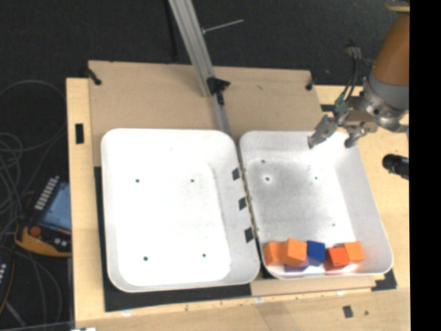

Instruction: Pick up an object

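Observation:
A row of small blocks lies along the near edge of the right bin [358, 185]: an orange block [275, 252], a second orange block [296, 251], a blue block [315, 252], a red-orange block [337, 256] and another orange block [353, 251]. My gripper [335, 136] hangs over the far right corner of that bin, well away from the blocks. Its two fingers are spread apart with nothing between them.
The left bin [172, 205] lies beside the right one, joined by small clips along the shared edge. A slanted metal rail [196, 43] rises behind the bins. Cables and a handheld pendant [48, 219] lie off the bench at left.

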`<state>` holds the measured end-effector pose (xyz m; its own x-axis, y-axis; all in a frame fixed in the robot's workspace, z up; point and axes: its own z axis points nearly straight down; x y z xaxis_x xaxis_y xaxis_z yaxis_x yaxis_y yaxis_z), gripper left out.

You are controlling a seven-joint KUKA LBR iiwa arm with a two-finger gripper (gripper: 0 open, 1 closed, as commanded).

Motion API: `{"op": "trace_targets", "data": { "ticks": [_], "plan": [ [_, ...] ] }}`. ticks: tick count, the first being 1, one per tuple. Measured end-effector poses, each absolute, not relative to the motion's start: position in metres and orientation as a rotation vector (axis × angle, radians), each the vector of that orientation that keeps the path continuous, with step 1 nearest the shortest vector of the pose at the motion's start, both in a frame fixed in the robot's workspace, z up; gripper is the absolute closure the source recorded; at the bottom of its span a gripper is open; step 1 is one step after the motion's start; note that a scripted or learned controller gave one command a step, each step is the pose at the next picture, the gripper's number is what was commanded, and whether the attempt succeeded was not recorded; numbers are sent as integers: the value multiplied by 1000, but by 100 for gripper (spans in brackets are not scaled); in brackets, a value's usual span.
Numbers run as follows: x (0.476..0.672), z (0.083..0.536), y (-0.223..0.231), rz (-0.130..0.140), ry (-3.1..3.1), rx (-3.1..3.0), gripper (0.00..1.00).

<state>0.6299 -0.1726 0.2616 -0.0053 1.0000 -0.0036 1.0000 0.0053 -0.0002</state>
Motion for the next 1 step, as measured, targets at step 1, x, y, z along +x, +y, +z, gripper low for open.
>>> {"op": "trace_targets", "data": {
  "ticks": [1],
  "plan": [
    [530, 190, -207, -9, 2218, 2232, 0]
  ]
}}
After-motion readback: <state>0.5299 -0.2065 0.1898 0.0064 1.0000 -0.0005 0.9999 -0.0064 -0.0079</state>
